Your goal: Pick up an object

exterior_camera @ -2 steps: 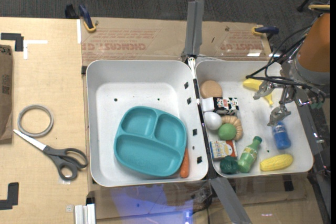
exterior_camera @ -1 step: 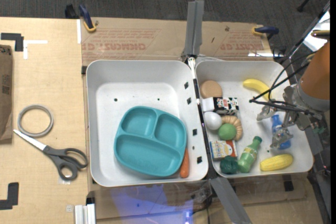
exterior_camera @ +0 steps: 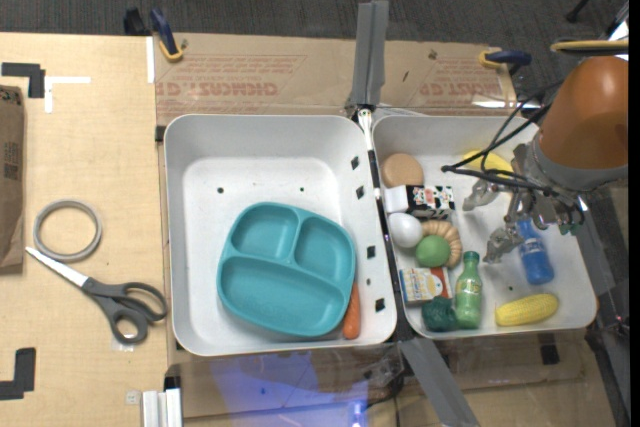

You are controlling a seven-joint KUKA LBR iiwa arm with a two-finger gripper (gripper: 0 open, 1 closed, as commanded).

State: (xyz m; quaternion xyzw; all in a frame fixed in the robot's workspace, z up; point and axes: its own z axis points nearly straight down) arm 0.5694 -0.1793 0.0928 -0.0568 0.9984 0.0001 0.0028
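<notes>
The tool (exterior_camera: 515, 225), a cluster of thin metal fingers under the arm's orange band, is hanging over the right bin (exterior_camera: 590, 310); whether it is spread or closed, I cannot tell. Just beside it, toward the bin's right wall, a blue plastic bottle (exterior_camera: 536, 256) is lying tilted, its cap end nearest the tool. Below the tool, a smooth yellow banana-shaped piece (exterior_camera: 526, 309) is resting near the bin's front wall. To the tool's left, a green glossy bottle (exterior_camera: 468, 287) is lying next to a round green ball (exterior_camera: 433, 250) and a white egg-shaped object (exterior_camera: 405, 230). Farther left and up, a tan rounded disc (exterior_camera: 403, 169) is sitting near the bins' divider. Well apart to the left, in the left bin (exterior_camera: 200, 155), a teal moulded tray (exterior_camera: 290, 269) with three compartments is lying flat, an orange carrot (exterior_camera: 352, 312) touching its right edge. On the wooden worktop (exterior_camera: 90, 155), far left, grey-handled scissors (exterior_camera: 105, 293) and a tape ring (exterior_camera: 67, 230) are lying.
</notes>
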